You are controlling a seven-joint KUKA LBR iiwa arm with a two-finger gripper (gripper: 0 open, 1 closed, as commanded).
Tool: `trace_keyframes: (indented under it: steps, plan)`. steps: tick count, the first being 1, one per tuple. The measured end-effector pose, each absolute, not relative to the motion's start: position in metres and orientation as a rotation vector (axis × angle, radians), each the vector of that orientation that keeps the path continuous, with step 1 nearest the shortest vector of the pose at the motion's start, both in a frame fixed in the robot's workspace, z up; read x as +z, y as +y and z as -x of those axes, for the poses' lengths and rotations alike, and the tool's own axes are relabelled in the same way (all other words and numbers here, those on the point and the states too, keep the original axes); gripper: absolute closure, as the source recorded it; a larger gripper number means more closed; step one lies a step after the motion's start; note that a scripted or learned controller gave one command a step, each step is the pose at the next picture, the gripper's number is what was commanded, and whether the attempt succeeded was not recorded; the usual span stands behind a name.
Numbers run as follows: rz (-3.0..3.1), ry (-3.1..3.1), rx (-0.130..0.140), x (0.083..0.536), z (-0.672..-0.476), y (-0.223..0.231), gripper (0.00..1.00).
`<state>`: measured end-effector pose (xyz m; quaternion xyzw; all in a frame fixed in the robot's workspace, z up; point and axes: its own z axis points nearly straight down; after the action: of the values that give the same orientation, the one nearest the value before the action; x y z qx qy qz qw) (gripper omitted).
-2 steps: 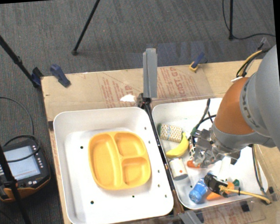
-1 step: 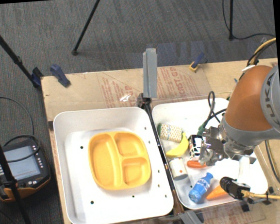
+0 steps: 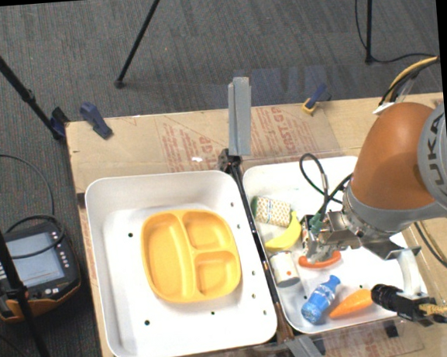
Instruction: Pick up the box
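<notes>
At the far left we note a handheld control unit with a screen [image 3: 30, 264] on the carpeted floor, beside the counter [image 3: 166, 144]. A blue clamp [image 3: 95, 120] sits at the counter's rear left corner.

The left bin [image 3: 111, 222] holds one item: a yellow divided plate [image 3: 191, 254] with three compartments, lying flat near the bin's centre.

The right bin [image 3: 285, 172] holds the remaining items:

1. The box [image 3: 273, 208], small and pale with a fine pattern, lies in the bin's rear left area, close to the wall shared with the left bin.
2. A yellow banana [image 3: 285, 238] lies just in front of the box, at its right corner.
3. A white cylinder [image 3: 284, 270] lies nearer the front, against the left wall.
4. A blue bottle [image 3: 320, 299] lies tilted at the front edge.
5. A flat red-orange piece [image 3: 324, 261] lies directly below the gripper [image 3: 316, 245].
6. An orange carrot [image 3: 351, 303] lies just to the right of the bottle.

The gripper is low over the bin's middle, apart from the box, with the banana between them. We cannot tell whether the gripper is open or closed. The arm [image 3: 397, 166] enters from the right.
</notes>
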<state>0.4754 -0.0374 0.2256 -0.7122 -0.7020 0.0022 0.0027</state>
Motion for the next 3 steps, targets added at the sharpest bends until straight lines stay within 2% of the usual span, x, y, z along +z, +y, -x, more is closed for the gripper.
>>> trace_keyframes:
  steps: [1, 2, 3]
  plan:
    - [2.234, -2.201, 0.007, 0.226, -0.475, -0.038, 0.0]
    - [2.163, -2.27, 0.005, 0.145, -0.475, -0.083, 0.0]
    - [2.061, -2.366, 0.003, 0.219, -0.476, -0.12, 0.0]
